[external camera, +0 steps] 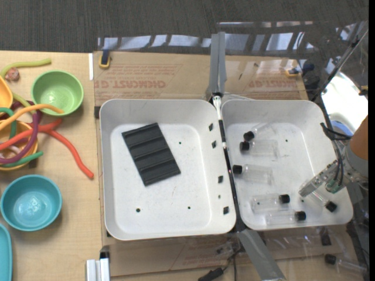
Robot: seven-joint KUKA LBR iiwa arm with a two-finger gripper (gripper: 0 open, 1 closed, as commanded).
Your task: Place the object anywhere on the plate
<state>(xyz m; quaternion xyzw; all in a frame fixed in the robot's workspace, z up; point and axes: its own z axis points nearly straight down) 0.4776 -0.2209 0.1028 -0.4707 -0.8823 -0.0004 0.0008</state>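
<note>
Two white bins side by side on cardboard. Left bin (111, 174): a black ribbed plate (151, 153), lying askew, nothing on it. Right bin (293, 107): several clear vials with black caps (261, 139) scattered across the floor, well apart from the plate, across the wall where the bins meet. Gripper (319, 184) low over the right bin's near right corner, just beside a capped vial; jaw state impossible to tell. Left of the bins: a green bowl (57, 92), a teal bowl (30, 202), coloured cords (53, 134).

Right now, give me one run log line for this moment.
gripper: low in right bin among clear vials | black plate: left bin, bare
</note>
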